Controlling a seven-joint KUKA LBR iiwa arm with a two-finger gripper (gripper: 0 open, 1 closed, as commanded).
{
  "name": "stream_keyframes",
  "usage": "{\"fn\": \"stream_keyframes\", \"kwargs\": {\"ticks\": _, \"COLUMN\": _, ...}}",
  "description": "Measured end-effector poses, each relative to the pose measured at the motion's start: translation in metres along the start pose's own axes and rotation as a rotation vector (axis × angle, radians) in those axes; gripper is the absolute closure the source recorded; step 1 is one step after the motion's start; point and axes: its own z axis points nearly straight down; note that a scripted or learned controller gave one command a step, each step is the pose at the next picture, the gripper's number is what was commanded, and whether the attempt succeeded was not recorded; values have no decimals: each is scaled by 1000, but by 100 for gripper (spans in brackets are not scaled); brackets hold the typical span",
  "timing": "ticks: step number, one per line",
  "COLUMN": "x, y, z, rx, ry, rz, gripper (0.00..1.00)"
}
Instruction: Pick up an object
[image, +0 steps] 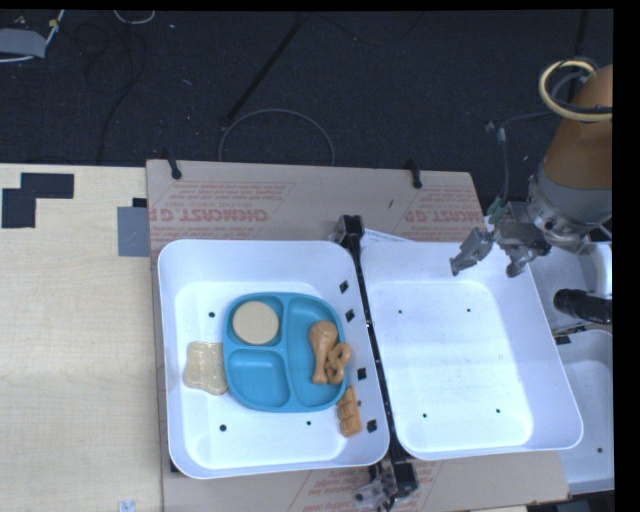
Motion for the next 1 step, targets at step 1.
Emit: {"fn": "stream_keyframes", "kwargs": {"ticks": 1, "x": 0, "y": 2, "z": -7, "rx": -13, "ry": -2, "rz": -1, "gripper": 0}}
